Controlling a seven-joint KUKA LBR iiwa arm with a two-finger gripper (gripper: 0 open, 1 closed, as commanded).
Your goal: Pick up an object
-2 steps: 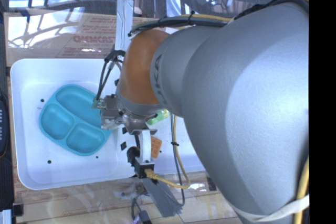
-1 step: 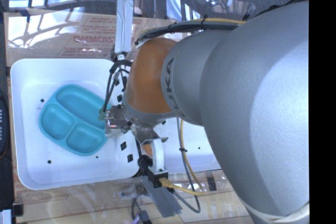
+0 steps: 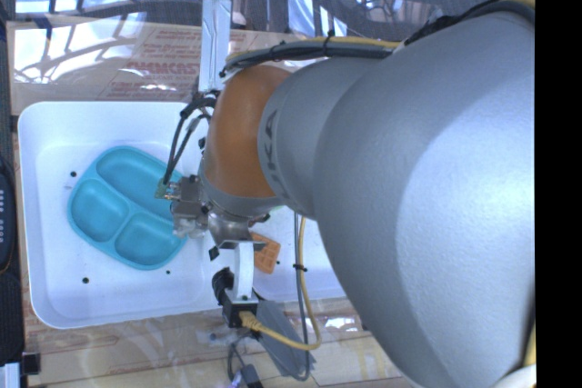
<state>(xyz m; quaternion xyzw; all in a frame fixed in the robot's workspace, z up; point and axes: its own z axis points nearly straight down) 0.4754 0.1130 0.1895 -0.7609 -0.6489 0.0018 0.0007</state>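
Where the arm hangs over the wall shared by the two bins, the gripper (image 3: 189, 215) sits at the right edge of a blue divided plate (image 3: 116, 206). Whether it is spread or closed, or touching the plate, cannot be told. The plate lies flat in the left bin (image 3: 36, 223), with bare white floor along the other three walls. A small orange thing (image 3: 266, 257) lies in the right bin (image 3: 323, 273), by its left wall.
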